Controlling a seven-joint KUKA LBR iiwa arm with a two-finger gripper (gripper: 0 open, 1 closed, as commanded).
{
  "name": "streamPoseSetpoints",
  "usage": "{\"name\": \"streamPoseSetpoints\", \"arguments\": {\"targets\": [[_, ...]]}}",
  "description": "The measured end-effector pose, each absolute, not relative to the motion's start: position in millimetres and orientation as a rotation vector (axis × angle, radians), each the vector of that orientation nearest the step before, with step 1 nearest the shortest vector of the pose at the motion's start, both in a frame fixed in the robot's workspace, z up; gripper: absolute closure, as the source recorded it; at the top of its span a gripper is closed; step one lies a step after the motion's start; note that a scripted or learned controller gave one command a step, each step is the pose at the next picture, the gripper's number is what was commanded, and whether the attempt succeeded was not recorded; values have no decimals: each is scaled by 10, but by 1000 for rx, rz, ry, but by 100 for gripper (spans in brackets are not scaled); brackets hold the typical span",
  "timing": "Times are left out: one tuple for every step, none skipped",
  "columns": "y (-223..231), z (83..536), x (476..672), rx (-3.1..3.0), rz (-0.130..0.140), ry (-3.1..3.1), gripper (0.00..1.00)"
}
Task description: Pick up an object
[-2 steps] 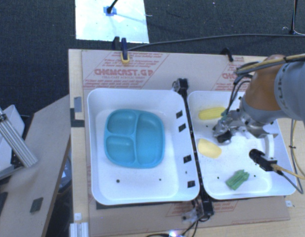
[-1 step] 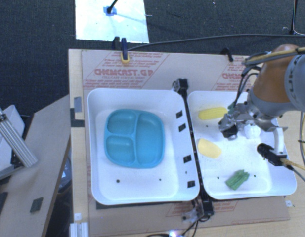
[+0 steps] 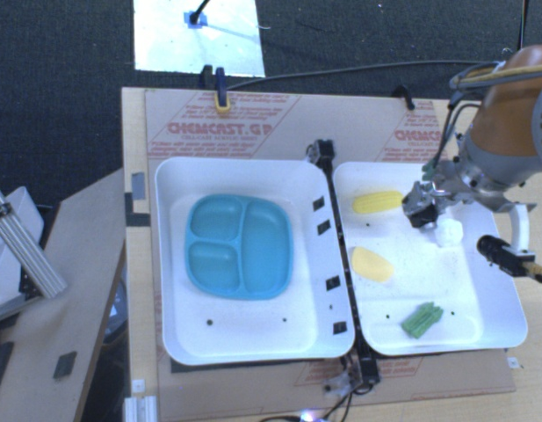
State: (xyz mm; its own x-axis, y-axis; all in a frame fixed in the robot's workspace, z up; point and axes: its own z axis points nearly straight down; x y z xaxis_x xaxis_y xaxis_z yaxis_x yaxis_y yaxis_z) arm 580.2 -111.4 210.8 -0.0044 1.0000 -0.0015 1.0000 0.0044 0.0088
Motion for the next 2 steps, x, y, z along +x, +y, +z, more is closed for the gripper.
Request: {"name": "streamPoseSetpoints", "arguments": {"targets": [[-1114, 2352, 5815, 2214, 5, 2224, 100], [-617, 2323, 5657, 2212, 2, 2231, 100]]}}
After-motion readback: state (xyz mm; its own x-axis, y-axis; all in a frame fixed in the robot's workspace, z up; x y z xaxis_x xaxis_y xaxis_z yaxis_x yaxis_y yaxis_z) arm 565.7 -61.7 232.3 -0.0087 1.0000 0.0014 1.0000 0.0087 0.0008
